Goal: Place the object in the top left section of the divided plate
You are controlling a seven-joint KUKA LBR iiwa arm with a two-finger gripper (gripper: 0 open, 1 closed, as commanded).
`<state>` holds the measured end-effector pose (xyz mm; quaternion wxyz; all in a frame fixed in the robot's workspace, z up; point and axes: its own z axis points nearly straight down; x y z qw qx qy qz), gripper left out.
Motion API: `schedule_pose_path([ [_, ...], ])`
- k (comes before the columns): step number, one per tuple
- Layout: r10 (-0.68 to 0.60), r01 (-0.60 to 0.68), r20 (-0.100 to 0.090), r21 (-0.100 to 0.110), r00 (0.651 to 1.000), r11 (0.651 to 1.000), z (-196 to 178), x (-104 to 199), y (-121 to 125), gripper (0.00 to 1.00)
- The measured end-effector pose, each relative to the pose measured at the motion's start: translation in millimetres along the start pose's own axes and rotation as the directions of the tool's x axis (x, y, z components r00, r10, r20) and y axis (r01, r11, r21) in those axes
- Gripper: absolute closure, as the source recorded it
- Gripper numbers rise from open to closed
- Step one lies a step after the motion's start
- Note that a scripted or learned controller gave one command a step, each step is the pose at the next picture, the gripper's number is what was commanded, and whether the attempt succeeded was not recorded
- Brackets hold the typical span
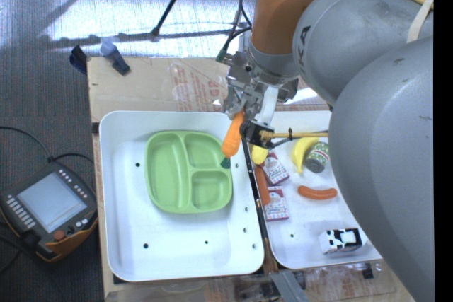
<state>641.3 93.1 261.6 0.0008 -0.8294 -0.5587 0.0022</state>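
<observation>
fingers (239, 122) clamped on orange plastic carrot w/ green tip (231, 138), hanging over right rim of left white bin (113, 223). light green divided plate (163, 173) sits just left of carrot, inside that bin.

2 white bins (124, 237); 1 green divided plate (187, 171); 1 carrot (232, 136); 1 banana (303, 150); 1 sausage (318, 192)

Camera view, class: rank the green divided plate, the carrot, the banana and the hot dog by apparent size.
1. green divided plate
2. carrot, though raised nearer the camera
3. banana and hot dog: look alike, unranked
</observation>
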Motion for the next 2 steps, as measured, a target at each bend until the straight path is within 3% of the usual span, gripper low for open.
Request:
schedule_pose_path([
  [1, -0.082, 0.082, 0.000, 0.000, 0.997, 0.997, -8.4, -35.5, 16.8, 1.00],
  [2, -0.084, 0.084, 0.000, 0.000, 0.996, 0.996, -8.6, -34.6, 16.4, 0.00],
])
